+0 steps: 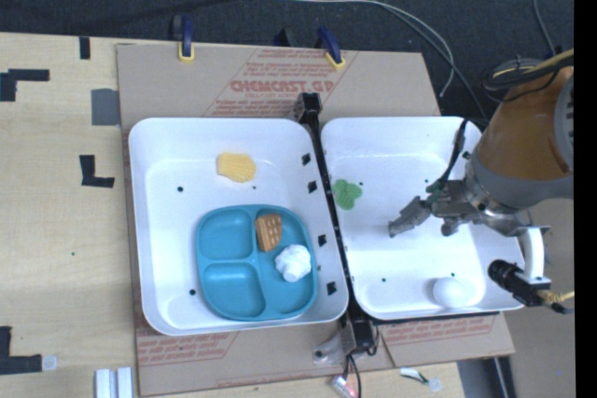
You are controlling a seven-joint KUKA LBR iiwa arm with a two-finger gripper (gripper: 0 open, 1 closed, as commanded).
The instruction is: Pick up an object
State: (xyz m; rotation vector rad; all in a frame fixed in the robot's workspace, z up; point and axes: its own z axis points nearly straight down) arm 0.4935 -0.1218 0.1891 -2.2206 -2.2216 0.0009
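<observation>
right bin (392, 140) floor mostly bare; gripper (403, 225) mid-bin, green object (347, 193) near left wall.

The arm (527, 140) is cut off at the right edge. The gripper (410, 221) is too dark and small to show its finger spacing.

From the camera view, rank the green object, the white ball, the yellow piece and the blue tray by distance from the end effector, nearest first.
1. Green object: right bin, beside the divider, just left of the end effector.
2. White ball: right bin's near edge, slightly farther.
3. Blue tray: left bin, across the divider.
4. Yellow piece: left bin, toward its far side.
</observation>
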